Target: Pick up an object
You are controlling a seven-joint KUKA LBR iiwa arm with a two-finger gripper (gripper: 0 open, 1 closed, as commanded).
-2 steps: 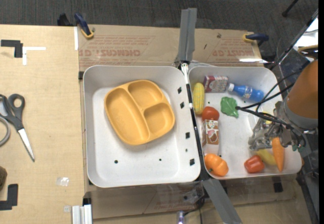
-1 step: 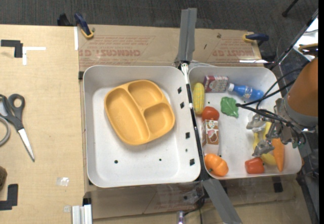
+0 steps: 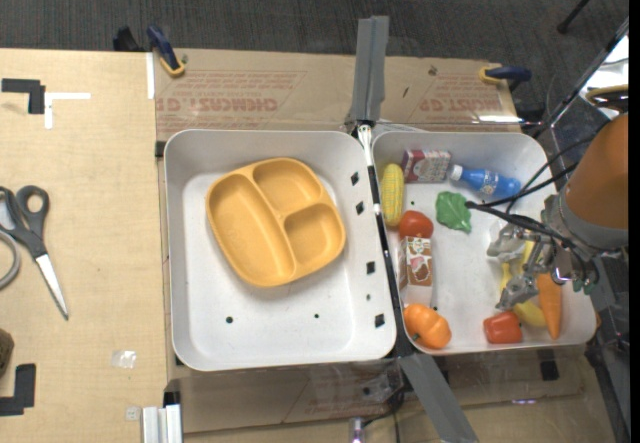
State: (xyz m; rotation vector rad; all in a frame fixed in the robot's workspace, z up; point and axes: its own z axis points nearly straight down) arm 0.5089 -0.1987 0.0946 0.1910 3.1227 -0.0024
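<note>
Tool (image 3: 520, 276) low in R bin (image 3: 470, 343), over yellow toy (image 3: 512, 283) beside carrot (image 3: 551, 303); open/shut: can't tell. Red pepper (image 3: 503, 328) at 6, green toy (image 3: 453, 211) at 10, blue bottle (image 3: 487, 180) at 11. Corn (image 3: 393, 193), tomato (image 3: 415, 225), packet (image 3: 418, 261), orange (image 3: 429, 327) at 9. Yellow divided plate (image 3: 275, 221) in L bin (image 3: 200, 331).

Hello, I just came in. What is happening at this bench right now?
A robot arm reaches from the right into the right bin, which holds toy food. Its end effector is low among the items near the carrot and a red piece; no item is clearly gripped. The left bin holds a yellow divided plate.
</note>
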